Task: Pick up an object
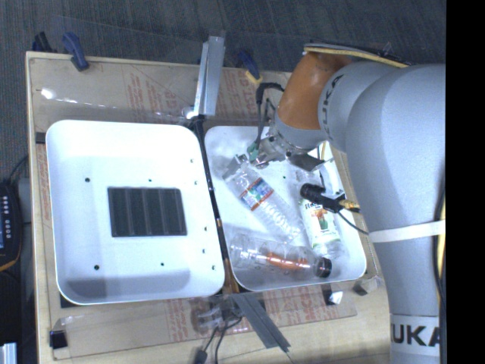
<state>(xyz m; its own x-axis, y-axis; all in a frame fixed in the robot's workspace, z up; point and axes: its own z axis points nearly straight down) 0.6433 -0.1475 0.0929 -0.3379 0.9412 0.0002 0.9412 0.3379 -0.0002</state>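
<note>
The gripper hangs low over the far end of the right bin, just beside the top of a clear plastic bottle with a red and blue label. The bottle's long axis runs diagonally from there toward the near right, so most of its body lies nearer the camera than the jaws. Whether the jaws are wide or narrow cannot be told here. The arm reaches in from the right, its wrist bent down steeply. A white tube and another clear bottle lie nearby. The left bin sits well apart.
</note>
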